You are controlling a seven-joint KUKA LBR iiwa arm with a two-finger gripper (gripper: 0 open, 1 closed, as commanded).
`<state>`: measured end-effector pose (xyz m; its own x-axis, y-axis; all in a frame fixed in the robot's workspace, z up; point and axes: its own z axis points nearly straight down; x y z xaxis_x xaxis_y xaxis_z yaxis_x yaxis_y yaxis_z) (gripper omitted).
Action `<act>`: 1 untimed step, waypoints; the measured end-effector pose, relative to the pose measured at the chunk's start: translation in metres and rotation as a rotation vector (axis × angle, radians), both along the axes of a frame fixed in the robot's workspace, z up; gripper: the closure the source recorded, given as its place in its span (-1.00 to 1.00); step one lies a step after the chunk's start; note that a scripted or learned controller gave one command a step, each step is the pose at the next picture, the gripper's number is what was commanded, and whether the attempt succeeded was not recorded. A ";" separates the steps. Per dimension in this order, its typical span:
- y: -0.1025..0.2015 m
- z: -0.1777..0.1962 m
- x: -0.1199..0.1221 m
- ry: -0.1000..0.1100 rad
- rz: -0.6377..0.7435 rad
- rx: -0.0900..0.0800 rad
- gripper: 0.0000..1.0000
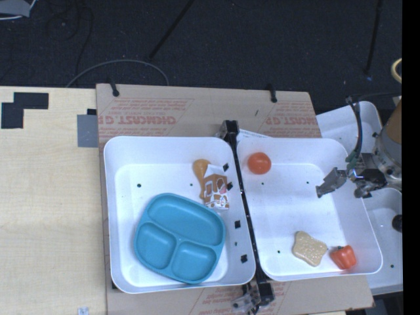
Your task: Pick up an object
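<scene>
Right now your gripper (346,182) hangs over the right edge of the right bin (289,268) with its fingers spread apart and nothing between them, so you look to be in the approach step. Nearest to it lie the red pepper (343,256) and the toast slice (309,249) in the near corner, just beside each other. The orange ball (259,163) sits well apart, toward the divider. For any of them you'd need to centre above it, then descend.
</scene>
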<state>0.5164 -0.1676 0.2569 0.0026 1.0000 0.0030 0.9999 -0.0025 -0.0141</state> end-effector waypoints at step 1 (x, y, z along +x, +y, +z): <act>0.000 0.006 0.002 -0.011 0.003 -0.002 -1.00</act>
<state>0.5185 -0.1674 0.2629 0.0000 1.0000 0.0011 1.0000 0.0000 -0.0032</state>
